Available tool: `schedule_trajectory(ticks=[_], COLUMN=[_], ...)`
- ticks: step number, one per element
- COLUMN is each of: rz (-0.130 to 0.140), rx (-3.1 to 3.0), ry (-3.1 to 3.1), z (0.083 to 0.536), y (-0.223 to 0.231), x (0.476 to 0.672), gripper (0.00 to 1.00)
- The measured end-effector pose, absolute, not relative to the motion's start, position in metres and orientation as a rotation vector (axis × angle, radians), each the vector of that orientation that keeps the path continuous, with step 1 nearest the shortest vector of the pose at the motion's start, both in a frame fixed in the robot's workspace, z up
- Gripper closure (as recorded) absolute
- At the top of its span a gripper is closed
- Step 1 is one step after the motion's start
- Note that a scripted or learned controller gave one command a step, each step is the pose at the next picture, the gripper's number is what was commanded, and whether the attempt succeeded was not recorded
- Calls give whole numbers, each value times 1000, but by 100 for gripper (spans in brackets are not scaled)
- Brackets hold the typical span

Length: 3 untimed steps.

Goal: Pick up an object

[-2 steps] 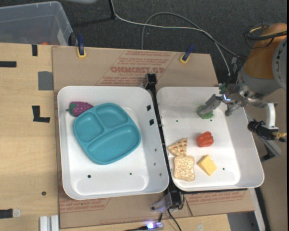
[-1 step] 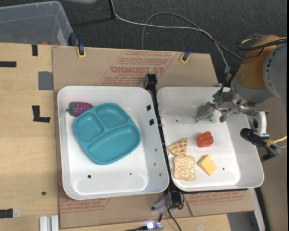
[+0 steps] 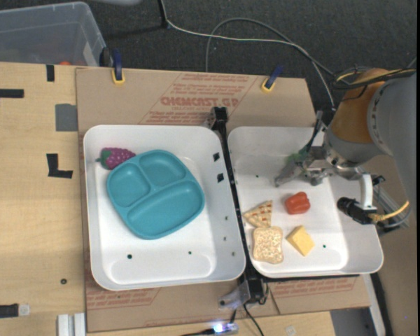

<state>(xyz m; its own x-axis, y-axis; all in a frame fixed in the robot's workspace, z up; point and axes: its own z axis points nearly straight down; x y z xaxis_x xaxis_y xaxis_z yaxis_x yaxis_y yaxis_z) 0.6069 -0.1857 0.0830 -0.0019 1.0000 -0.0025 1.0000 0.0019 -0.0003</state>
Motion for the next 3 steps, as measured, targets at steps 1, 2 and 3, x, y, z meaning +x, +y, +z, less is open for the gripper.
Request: schedule_trajectory(ticks=[1,2,3], rz=[-1,4,4], rx=[2214,2217,2216], ry=[2220,2220,2222], z=[97,160,219], y=[-186,-189,-180], x=[608,608,612], gripper=[100,100,100])
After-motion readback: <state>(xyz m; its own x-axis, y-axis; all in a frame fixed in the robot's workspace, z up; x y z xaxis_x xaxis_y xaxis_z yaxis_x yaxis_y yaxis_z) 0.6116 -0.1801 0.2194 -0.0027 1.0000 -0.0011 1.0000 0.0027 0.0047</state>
